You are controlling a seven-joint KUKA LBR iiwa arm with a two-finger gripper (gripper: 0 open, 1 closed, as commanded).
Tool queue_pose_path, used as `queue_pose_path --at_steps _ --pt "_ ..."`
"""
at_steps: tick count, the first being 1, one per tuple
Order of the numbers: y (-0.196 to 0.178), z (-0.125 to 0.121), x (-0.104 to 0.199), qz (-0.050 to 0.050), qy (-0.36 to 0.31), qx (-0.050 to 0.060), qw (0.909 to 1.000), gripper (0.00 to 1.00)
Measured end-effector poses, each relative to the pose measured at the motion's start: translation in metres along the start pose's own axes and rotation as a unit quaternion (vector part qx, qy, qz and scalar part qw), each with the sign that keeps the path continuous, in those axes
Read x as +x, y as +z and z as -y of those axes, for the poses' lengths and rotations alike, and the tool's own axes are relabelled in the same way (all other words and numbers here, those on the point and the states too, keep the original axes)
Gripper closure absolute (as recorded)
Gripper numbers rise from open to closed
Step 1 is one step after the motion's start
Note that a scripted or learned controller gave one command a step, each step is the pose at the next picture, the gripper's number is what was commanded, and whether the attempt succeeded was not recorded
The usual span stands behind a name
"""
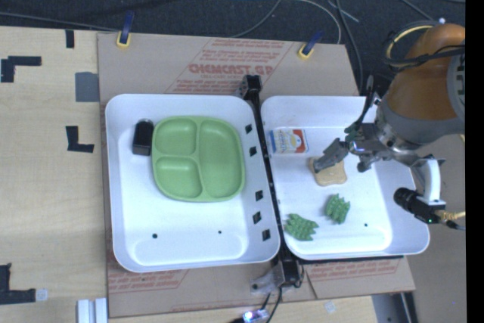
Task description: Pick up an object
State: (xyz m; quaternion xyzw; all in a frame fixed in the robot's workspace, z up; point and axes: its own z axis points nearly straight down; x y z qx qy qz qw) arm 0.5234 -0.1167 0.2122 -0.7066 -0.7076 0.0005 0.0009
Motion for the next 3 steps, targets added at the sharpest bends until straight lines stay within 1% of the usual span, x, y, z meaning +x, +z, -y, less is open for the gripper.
queue_pose_path --at_steps 1,2,3 --pt "0.049 -0.008 0.000 0.000 0.000 0.002 1.0000 0.00" --pt "0.114 -0.008 0.002 0.000 0.000 0.003 1.0000 0.00" --pt "0.127 -0.008 0.002 0.001 0.000 0.000 1.0000 0.00"
